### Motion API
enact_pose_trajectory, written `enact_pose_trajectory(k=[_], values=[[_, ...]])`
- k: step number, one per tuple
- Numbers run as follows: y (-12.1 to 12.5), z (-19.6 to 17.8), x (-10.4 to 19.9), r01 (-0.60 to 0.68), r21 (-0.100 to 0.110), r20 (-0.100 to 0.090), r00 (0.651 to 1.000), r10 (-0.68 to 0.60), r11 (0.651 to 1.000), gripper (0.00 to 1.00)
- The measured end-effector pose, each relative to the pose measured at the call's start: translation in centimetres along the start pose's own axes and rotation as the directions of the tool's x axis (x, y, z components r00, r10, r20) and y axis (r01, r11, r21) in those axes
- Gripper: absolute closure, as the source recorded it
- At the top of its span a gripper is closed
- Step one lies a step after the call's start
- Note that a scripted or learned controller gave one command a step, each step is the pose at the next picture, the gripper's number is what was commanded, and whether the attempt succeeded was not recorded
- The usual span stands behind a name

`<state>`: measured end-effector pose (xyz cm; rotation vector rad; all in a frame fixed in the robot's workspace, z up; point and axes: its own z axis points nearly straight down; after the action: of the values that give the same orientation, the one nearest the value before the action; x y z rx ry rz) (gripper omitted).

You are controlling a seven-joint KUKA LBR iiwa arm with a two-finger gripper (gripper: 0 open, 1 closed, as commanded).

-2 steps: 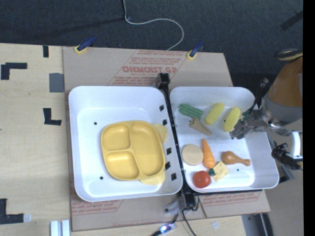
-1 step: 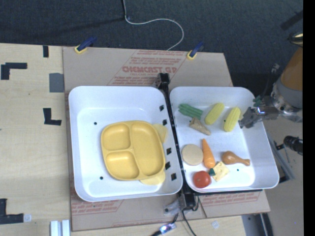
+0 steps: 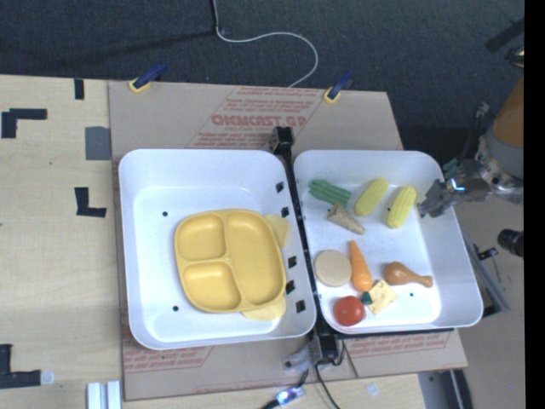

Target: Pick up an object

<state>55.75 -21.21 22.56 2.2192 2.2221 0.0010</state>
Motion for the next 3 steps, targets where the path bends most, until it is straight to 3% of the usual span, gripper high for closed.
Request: enact_pose_trajectory(k=[1, 3], values=[[0.6, 1.1, 5.3, 0.005, 0.003, -0.002, 1.0, -0.005, 1.0, 1.0], [2.1, -0.6, 15.3, 0.005, 0.003, -0.002, 1.0, -0.005, 1.0, 1.0]])
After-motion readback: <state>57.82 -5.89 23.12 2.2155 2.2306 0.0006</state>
